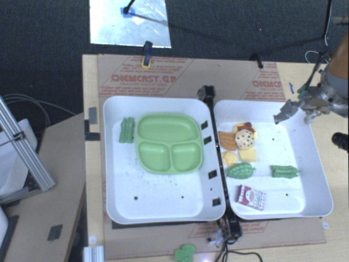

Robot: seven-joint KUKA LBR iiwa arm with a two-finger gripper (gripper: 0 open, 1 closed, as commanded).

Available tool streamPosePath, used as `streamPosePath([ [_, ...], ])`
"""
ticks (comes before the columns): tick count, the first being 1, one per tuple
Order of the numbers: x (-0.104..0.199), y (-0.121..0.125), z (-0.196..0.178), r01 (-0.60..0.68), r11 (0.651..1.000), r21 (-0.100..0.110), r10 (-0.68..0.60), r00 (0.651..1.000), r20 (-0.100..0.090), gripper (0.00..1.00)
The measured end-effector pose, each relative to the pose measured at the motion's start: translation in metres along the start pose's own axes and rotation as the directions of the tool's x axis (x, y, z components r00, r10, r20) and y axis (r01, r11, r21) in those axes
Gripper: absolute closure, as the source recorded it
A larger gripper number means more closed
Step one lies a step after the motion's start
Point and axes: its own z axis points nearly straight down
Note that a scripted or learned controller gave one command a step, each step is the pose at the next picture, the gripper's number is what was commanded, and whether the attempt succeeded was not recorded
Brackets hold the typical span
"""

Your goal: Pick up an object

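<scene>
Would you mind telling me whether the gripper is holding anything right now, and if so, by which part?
Nothing is held: the gripper hangs over the right bin's upper right corner, nothing between its fingers.

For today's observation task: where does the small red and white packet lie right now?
In the camera view, the red and white packet lies in the right bin, near its front left corner, just below the green leafy toy.

yellow clamp (146, 56) on bench's far edge | foil sheet (130, 14) on dark floor | aluminium frame (22, 146) at left
</scene>
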Motion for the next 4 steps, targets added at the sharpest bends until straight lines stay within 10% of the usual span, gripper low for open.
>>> streamPosePath([
  [1, -0.032, 0.054, 0.123, -0.002, 1.0, 0.007, 0.002, 1.0, 0.0, 0.0],
  [2, -0.031, 0.07, 0.135, -0.001, 1.0, 0.0, 0.001, 1.0, 0.001, 0.0],
  [3, -0.031, -0.011, 0.158, -0.008, 1.0, 0.011, 0.008, 1.0, -0.003, 0.0],
  [4, -0.031, -0.002, 0.156, -0.003, 1.0, 0.003, 0.003, 1.0, 0.0, 0.0],
])
